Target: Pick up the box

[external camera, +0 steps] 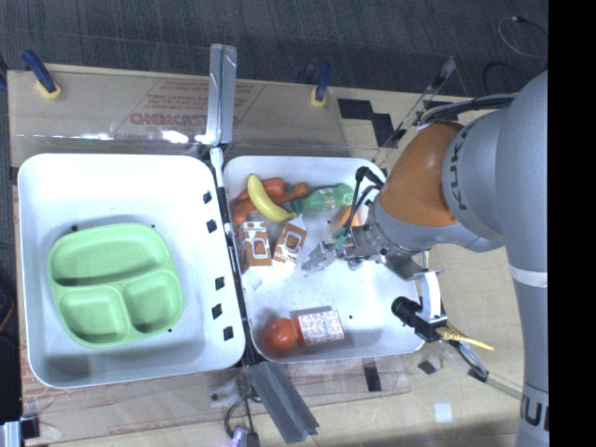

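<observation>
The claw (321, 254) is seen low in the right bin (391, 329), just right of two small boxes (270, 243); whether it is open or closed cannot be told. A patterned box (320, 327) lies beside a tomato (278, 335)

Slanted overhead view of both bins (37, 250)
</observation>
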Controlling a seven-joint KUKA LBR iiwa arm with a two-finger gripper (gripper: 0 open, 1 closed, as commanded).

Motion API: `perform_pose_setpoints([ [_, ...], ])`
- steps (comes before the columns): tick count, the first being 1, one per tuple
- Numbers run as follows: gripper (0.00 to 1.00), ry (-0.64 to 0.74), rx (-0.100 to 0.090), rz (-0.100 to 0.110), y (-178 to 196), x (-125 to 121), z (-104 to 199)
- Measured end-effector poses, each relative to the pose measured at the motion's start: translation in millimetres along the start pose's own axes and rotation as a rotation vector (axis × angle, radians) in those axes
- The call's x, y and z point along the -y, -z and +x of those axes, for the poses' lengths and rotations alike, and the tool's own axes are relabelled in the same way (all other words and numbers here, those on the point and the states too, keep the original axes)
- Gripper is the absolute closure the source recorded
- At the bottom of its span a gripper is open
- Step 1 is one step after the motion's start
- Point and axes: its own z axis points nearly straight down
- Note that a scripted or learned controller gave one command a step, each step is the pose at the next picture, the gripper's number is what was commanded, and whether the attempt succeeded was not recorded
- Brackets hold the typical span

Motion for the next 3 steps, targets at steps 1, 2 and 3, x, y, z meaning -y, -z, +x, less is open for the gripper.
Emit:
perform_pose_setpoints([
  [1, 1.00, 0.005, 0.001, 0.001, 10, 0, 0],
  [2, 1.00, -0.112, 0.000, -0.001, -19, 7, 52],
  [3, 0.00, -0.113, 0.000, -0.001, -19, 7, 51],
])
